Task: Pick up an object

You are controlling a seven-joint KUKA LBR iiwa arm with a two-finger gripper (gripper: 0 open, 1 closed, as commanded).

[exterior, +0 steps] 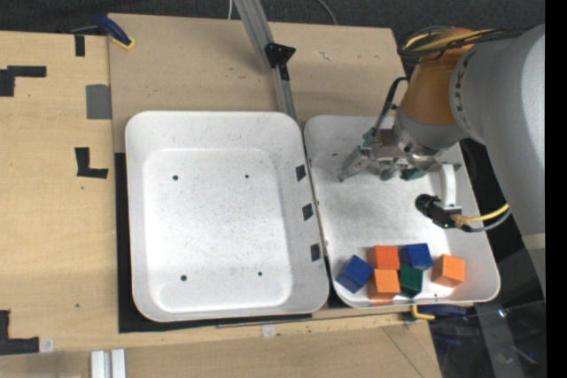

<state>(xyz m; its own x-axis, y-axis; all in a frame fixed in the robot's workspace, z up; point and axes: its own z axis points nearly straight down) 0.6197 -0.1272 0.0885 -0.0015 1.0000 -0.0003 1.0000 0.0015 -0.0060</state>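
At centre-left the left bin (217,212) is sitting bare; at lower right you are seeing the blocks (400,269) clustering in the right bin (354,199). You should be lowering the hand (372,157), whose spread I cannot tell, squarely over one outlying block.

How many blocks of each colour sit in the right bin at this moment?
Orange blocks: 3
Blue blocks: 2
Green blocks: 1
Total: 6, clustered at the near end of the right bin.
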